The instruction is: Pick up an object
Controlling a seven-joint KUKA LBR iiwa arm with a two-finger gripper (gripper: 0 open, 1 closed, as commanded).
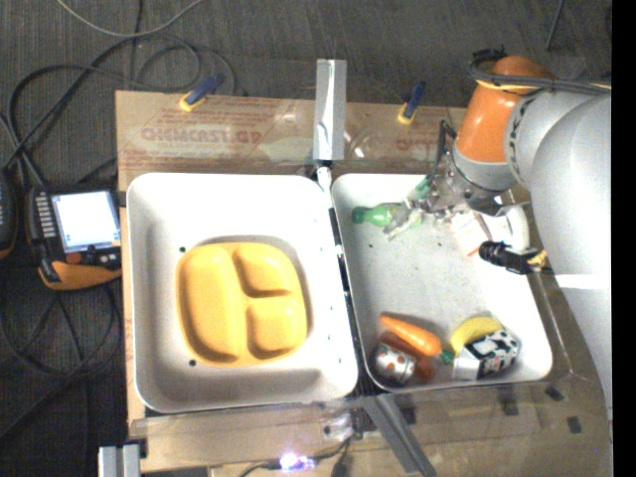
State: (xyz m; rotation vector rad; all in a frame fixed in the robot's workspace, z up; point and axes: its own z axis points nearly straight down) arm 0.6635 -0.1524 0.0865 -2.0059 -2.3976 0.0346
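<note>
Two fingers: mine, on the gripper (429, 199), low over the far end of the right bin (449, 284); I cannot tell how far apart they stand, nor whether anything sits between them, because the metal blurs into the clutter under it.
Nearest thing: a green bottle (376, 215) lying on its side just left of my tips, close enough that it may be touching them; I judge this the likeliest object to pick up.
Beside it: some pale, crumpled clear wrapping (405, 227) right under me, hard to make out.
Further out: a carrot (411, 335), a shiny can (394, 363), a banana (475, 330) and a black-and-white box (489, 354), all packed along the near edge of the same bin, well apart from me.
Left bin (149, 266): a yellow divided tray (243, 299) lies in it.
Risk one: the bottle is round and lying down, so a closing pinch off its middle could roll it away.
Risk two: I am near the far wall, and a descent slightly off could strike the rim.
Risk three: I could nip only the wrapping and lift nothing solid.
</note>
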